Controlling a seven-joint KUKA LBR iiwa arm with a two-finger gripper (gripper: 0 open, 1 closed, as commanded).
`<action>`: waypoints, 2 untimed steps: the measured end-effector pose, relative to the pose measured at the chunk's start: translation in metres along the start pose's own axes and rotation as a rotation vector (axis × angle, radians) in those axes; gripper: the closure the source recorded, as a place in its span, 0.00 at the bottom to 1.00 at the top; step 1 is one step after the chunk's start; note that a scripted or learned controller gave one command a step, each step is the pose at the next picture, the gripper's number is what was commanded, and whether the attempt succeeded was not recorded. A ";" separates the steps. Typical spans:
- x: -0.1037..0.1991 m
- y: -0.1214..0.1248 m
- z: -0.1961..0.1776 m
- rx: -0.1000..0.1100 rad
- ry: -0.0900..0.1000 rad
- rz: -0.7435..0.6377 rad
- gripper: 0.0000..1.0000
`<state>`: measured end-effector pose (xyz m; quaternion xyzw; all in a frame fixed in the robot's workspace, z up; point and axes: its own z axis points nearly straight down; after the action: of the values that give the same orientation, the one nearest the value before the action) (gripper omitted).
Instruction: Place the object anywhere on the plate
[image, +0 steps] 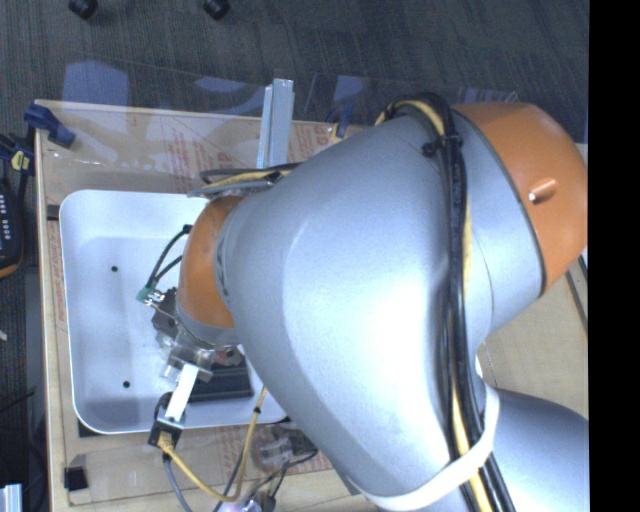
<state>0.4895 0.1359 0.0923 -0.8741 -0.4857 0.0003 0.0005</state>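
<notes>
The grey arm (400, 300) covers most of the bench and reaches down into the left white bin (95, 300). Its orange wrist band (200, 280) sits over the bin's right half. Below the band, the gripper (182, 372) hangs close to the bin's front right corner, with a white bracket and cables on it. A flat dark shape (222, 385) lies right beside the gripper on the bin floor; I cannot tell what it is. The arm hides the right bin and whatever lies under it.
The bin's left half shows bare white floor with two small dark dots (114, 268). A metal upright post (275, 125) stands behind the bin. Yellow and black cables (205, 485) trail over the bench's front edge.
</notes>
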 end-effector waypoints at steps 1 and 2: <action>0.015 0.040 0.000 0.007 -0.001 -0.643 1.00; -0.008 0.040 -0.002 0.000 0.005 -0.350 1.00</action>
<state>0.5192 0.1075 0.0940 -0.7761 -0.6306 -0.0020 0.0019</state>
